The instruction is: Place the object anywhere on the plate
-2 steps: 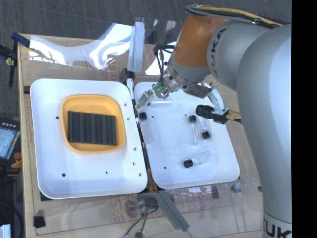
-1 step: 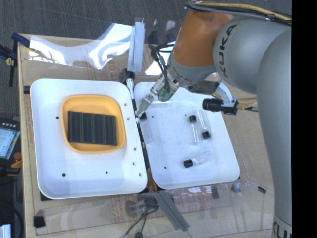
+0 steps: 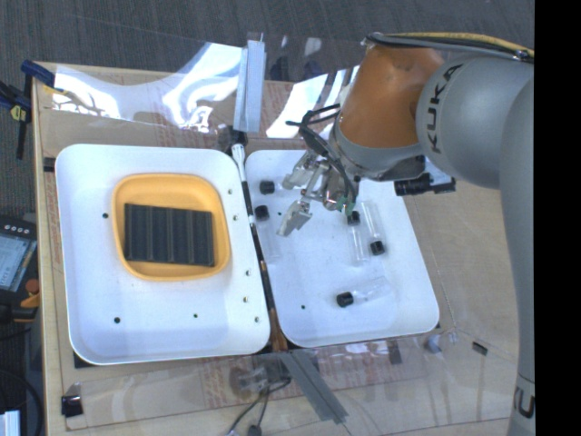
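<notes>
"KUKA" lettering legible on grey arm (image 3: 472, 107), orange band above wrist. Gripper (image 3: 301, 209) hangs over right bin (image 3: 399, 307), upper-left area; fingers spread apart, nothing between them. Clear tubes with black caps lie in right bin: one (image 3: 374, 234) just right of gripper, another (image 3: 359, 293) nearer front. Yellow plate (image 3: 132, 193) with dark ribbed insert sits in left bin (image 3: 91, 325).

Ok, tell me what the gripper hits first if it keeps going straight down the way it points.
Probably bare floor of the right bin, below the gripper and right of a small black cap; depth is unclear.
</notes>
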{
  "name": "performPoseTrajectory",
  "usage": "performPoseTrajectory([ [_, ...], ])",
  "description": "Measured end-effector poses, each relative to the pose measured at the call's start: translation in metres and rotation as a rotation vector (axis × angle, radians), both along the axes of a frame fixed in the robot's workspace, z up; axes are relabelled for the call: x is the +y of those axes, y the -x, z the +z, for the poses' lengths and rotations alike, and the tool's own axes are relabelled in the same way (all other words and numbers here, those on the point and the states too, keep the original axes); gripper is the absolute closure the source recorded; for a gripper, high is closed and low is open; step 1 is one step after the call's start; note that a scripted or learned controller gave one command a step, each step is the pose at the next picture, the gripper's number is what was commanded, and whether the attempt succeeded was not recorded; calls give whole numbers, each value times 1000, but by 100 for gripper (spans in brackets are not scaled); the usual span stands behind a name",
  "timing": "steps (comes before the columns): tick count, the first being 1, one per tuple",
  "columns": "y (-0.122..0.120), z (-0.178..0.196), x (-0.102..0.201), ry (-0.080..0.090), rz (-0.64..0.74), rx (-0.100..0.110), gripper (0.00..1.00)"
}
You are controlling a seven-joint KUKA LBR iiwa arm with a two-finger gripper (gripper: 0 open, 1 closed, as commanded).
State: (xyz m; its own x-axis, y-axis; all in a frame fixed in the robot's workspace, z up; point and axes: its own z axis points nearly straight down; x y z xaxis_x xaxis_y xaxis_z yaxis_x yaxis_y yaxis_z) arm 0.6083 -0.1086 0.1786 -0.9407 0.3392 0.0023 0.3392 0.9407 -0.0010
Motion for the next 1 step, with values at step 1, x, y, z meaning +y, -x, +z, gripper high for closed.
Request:
performPoseTrajectory([
  [1,2,29,8,1,31,-4,0],
])
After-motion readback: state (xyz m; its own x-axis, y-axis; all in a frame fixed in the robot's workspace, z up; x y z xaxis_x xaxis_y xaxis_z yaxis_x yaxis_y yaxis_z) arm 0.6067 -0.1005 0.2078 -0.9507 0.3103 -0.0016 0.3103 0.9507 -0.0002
